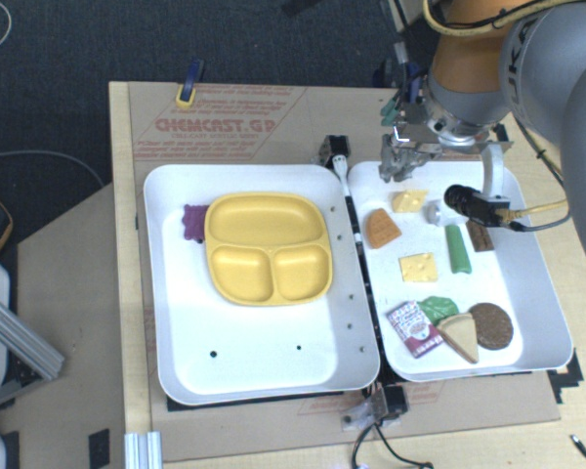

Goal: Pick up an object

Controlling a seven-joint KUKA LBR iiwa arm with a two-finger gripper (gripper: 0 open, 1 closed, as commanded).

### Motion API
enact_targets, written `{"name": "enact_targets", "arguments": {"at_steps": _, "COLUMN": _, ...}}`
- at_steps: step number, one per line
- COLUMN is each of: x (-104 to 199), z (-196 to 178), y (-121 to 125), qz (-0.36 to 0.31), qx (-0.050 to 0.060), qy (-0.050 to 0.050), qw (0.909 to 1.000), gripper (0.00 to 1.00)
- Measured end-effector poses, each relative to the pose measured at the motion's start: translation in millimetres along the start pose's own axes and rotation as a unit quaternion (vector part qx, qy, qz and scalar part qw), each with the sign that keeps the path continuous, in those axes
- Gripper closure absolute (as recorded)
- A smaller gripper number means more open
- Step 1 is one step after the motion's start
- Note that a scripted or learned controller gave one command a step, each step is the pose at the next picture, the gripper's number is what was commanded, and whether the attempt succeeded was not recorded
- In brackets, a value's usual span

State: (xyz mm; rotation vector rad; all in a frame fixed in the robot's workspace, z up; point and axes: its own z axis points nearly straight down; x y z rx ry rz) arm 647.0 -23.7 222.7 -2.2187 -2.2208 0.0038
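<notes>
- The worktop (225,125) is a brown board with red lettering, carrying two shallow white bins side by side.
- The grey arm (557,62), with its orange band, comes in from the upper right and hangs over the far end of the right bin (542,291).
- The left bin (176,291) holds a yellow divided tray (269,247), with one long compartment on the far side and two smaller ones nearer the camera.
- A purple piece (193,222) lies just beside the tray's left edge, partly tucked against it.
- The gripper (398,162) sits above the right bin's far left corner; its fingers look narrowly spaced with nothing visible between them, though how far apart they stand is hard to tell.
- In the near part of the right bin, a dark brown round cookie (491,325) touches a tan wedge (460,337).
- A red-and-white packet (413,326) lies just left of the wedge, with a green leafy piece (438,309) beside it.
- A green stick (457,248) lies mid-bin, near a dark brown bar (481,235).
- A brown bread-like piece (381,228), a yellow square (418,267) and a pale yellow chunk (408,201) lie along the bin's left half, the chunk nearest the gripper.
</notes>
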Motion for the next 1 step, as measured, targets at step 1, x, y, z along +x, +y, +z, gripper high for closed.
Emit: {"name": "enact_targets", "arguments": {"at_steps": 1, "x": -0.8, "z": 7.9, "y": 10.6, "qz": 0.000, "qx": -0.003, "qy": -0.001, "qw": 1.0000, "gripper": 1.00}}
